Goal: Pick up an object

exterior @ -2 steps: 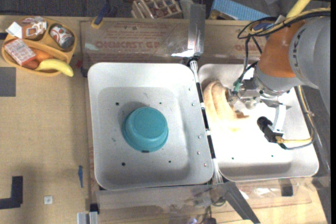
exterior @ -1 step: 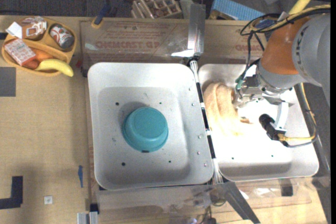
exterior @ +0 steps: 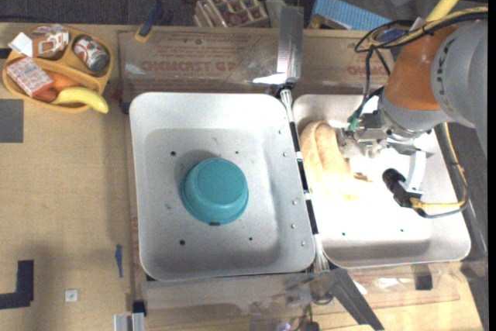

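A teal bowl (exterior: 215, 190) lies upside down in the middle of the left bin (exterior: 155, 120). In the right bin (exterior: 434, 244) a tan, bread-like object (exterior: 320, 153) lies along the left wall. My gripper (exterior: 358, 149) hangs low over the right bin, just to the right of the tan object, below the grey arm with its orange band (exterior: 415, 81). The wrist hides the fingers from above.
A yellow tray (exterior: 46, 93) with a banana (exterior: 84, 98) and small packages sits at the far left of the bench. A cardboard sheet (exterior: 201, 62) lies behind the bins. Cables (exterior: 434, 205) trail from the wrist over the right bin.
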